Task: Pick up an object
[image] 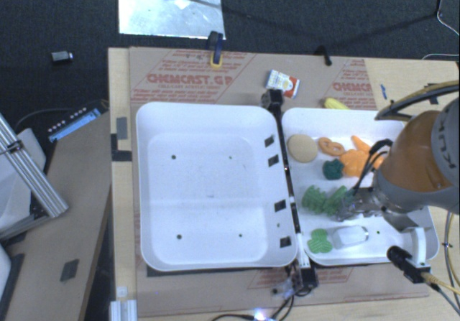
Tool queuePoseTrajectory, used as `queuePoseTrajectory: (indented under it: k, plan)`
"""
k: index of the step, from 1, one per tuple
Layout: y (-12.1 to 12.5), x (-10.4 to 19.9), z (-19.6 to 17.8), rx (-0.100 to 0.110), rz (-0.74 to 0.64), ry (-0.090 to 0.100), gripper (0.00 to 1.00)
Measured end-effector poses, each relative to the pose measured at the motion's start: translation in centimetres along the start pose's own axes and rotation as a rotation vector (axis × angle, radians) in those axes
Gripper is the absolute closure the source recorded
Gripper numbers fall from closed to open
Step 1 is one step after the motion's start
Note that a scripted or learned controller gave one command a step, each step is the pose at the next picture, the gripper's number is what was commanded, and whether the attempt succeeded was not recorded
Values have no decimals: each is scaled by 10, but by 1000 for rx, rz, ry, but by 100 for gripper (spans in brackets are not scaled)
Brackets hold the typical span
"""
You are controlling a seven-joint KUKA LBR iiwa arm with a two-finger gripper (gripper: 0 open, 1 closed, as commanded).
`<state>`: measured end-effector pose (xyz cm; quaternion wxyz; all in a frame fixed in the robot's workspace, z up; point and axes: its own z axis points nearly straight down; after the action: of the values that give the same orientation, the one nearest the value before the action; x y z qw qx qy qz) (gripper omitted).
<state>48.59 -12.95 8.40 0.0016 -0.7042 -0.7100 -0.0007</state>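
Here we see the gripper (350, 205) low in the right bin (417, 240), at the edge of a green ridged toy (321, 199); whether its fingers are apart or together we cannot tell, since the wrist covers them. Just below lie a pale translucent piece (350, 235), perhaps a small bottle, and a green leafy toy (320, 243). Farther up the bin sit a tan round object (302, 147), an orange ring-shaped toy (331, 146), a dark green lump (333, 169) and an orange toy (354, 159). A yellow item (335, 104) rests beyond the bin's rim. The left bin (208, 183) adjoins it. The cardboard (190, 75) under the bins bears red lettering, seemingly "CHEMCAST GP".
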Motion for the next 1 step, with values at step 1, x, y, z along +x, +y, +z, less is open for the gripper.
queuePoseTrajectory:
  k: [1]
  plan:
    - [61,28,-28,-9,-2,-3,100]
